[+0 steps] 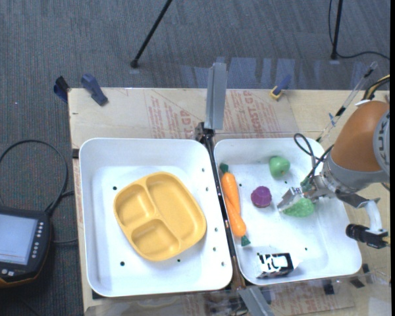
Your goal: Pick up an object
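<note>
My gripper (293, 199) reaches into the right bin (332, 259) from the right, low over its middle right part. Directly at its tip lies a light green, lumpy toy vegetable (303, 209), touching or partly under the gripper. I cannot make out whether it is held. Just left of the gripper sits a purple round piece (261, 196). Farther back is a green round fruit (279, 166). An orange carrot (234, 204) lies along the bin's left wall. A black-and-white item (276, 263) rests near the front edge.
The left bin (95, 176) holds a yellow divided plate (159, 214). A grey upright post (216, 101) stands behind the seam between the bins. A teach pendant (12, 242) with its cable lies off the bench to the left. Clamps sit on the bench's back edge.
</note>
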Robot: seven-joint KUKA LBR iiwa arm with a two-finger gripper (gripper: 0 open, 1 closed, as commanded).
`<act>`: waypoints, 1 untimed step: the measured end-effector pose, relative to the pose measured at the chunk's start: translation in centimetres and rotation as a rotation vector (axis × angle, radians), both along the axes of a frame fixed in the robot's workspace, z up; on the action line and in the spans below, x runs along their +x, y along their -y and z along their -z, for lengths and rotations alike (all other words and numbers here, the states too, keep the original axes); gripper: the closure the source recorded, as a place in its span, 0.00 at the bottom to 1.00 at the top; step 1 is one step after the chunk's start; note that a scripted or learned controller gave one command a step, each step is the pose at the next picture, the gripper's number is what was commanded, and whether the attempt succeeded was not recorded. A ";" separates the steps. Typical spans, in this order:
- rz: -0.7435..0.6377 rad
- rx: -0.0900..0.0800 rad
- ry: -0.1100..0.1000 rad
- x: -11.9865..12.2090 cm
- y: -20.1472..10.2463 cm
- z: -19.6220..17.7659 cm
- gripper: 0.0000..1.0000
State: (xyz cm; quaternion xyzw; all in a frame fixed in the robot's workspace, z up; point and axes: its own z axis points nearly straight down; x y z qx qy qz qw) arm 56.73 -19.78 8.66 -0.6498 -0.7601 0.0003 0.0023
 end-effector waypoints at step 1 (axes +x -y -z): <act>0.004 0.001 0.000 0.0 0.1 -1.0 1.00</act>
